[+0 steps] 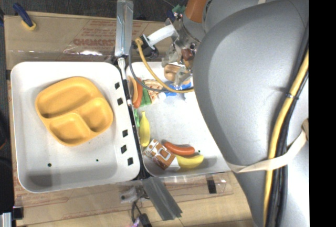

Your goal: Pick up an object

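Camera view is showing a hot dog point(178, 149) lying near the front edge of the right bin point(173, 116), touching a banana point(191, 161) just in front of it, with a small brown box point(159, 153) beside them. The gripper point(179, 61) is hanging over that bin's far end; whether its jaws are open or shut, I cannot tell. The left bin point(63, 168), just beside the right bin, is holding 1 yellow divided tray point(74, 109).

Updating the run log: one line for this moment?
pincer low over right bin far end | yellow tray in left bin | grasp unconfirmed
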